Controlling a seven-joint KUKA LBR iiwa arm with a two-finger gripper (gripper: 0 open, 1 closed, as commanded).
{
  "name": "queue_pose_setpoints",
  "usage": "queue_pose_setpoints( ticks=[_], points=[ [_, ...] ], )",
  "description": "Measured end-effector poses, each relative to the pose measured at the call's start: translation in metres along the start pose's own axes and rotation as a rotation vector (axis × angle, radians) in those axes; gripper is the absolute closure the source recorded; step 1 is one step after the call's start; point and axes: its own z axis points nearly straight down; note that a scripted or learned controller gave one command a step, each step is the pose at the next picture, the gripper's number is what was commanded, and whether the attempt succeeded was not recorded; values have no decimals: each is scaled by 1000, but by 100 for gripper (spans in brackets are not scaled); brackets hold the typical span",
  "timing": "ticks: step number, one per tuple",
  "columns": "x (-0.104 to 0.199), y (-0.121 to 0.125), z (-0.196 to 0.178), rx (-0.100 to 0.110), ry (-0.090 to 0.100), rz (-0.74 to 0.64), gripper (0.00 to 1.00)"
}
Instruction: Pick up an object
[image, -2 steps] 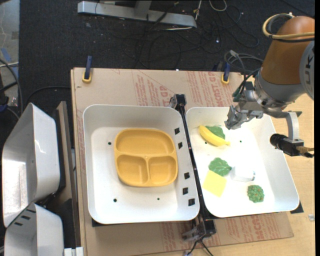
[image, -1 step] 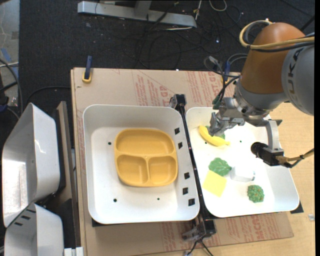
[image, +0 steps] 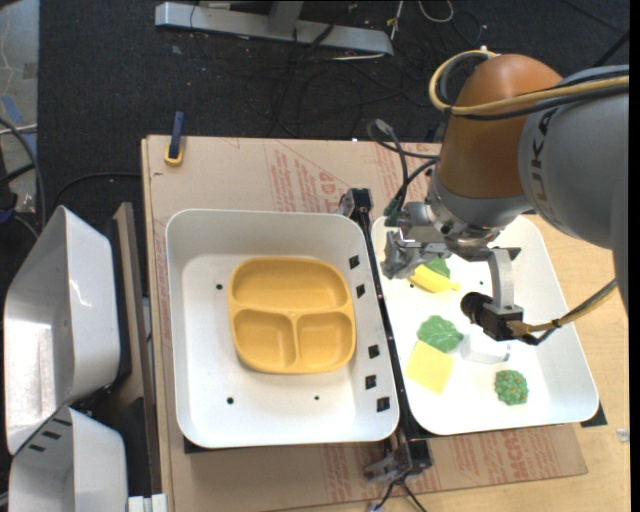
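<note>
Right, gripper (image: 432, 262) low in rt bin (image: 560, 395) over yellow piece (image: 434, 277); fingers' state — can't tell. Yellow tray (image: 293, 313) in left bin (image: 195, 400).

Yellow tray (image: 292, 312) in white bin (image: 190, 300) — rt bin (image: 560, 380): yellow block (image: 431, 368), green pcs (image: 439, 333).

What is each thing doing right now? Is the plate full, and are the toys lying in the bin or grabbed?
Yellow divided plate: flat in the left bin, all three sections bare.
Yellow banana-like piece: lying in the right bin, just below the arm's wrist.
Leafy green piece: lying loose, touching the yellow block.
Yellow block: lying flat.
Small green lump: lying alone near the front.
Pincer: low over the right bin.
</note>
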Motion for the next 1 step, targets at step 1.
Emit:
queue_pose_setpoints(
  ticks=[1],
  points=[
    [53, -3, 3, 0, 0, 1, 100]
  ],
)
